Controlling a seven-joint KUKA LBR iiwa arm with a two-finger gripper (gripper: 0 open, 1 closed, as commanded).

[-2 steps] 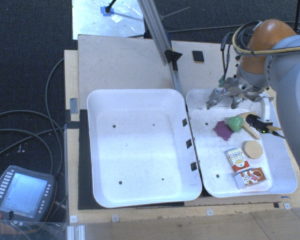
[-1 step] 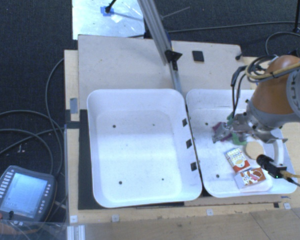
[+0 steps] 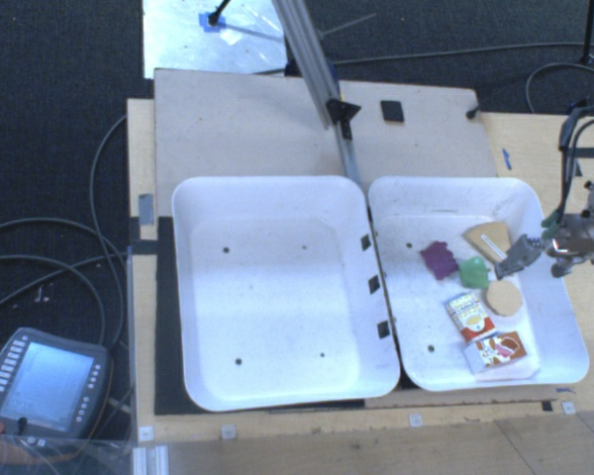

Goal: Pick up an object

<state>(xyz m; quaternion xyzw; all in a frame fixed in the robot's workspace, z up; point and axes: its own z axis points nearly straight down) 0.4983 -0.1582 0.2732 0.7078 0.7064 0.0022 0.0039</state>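
Over the right bin [image 3: 564, 359], the gripper [image 3: 520, 256] hangs, finger state unclear; carton [image 3: 498, 351] print seems unreadable.

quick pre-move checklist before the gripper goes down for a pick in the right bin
1. Objects to pick lie in the right bin: ok; purple piece, green piece, tan wedge, round tan disc, two printed cards.
2. Gripper is over the right bin, near the tan wedge and green piece: ok.
3. Nothing already held between its fingers: cannot tell.
4. Target is isolated: not ok; green piece, disc and cards sit close together.
5. Room from the bin wall: ok; the cluster lies inside the floor.
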